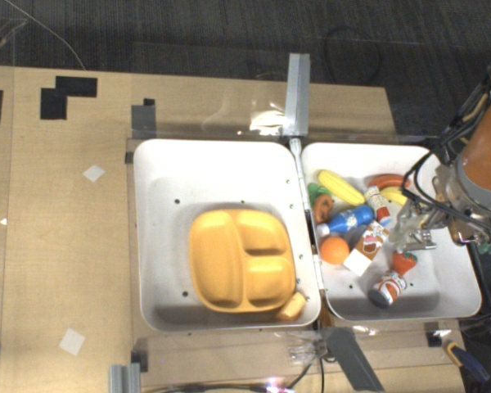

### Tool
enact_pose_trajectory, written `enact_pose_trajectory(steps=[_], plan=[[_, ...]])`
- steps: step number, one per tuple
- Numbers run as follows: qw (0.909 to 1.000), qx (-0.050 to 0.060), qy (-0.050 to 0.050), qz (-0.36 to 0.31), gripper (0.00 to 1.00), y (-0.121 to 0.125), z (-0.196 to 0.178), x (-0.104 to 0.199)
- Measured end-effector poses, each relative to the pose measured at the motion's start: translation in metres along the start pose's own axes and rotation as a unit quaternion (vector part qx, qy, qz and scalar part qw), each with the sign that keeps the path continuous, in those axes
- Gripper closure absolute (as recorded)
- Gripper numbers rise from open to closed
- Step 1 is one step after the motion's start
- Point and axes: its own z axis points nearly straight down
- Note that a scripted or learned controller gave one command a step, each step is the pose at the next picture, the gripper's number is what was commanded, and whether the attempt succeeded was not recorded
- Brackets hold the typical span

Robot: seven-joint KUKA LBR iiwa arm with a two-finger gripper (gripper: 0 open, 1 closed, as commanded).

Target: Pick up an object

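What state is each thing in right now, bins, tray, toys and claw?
Left bin: holds the tray.
Yellow divided tray: upright, lying flat, compartments bare.
Tan block: against the tray's near right corner.
Right bin: toys heaped at its left side.
Yellow corn: lying on the heap.
Blue bottle: on its side.
Orange ball: resting beside the bottle.
Claw: low over the heap, grip unclear.

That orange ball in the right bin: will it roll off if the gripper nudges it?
Probably. The orange ball looks round and smooth, so it would likely roll. The blue bottle and white block beside it might stop it. It could slip from a pinch.
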Motion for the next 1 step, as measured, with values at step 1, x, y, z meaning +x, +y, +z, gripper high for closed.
enact_pose_trajectory(steps=[1], plan=[[0.9904,-0.002,0.006,-0.138,1.00,0.0247,-0.0450,-0.0514]])
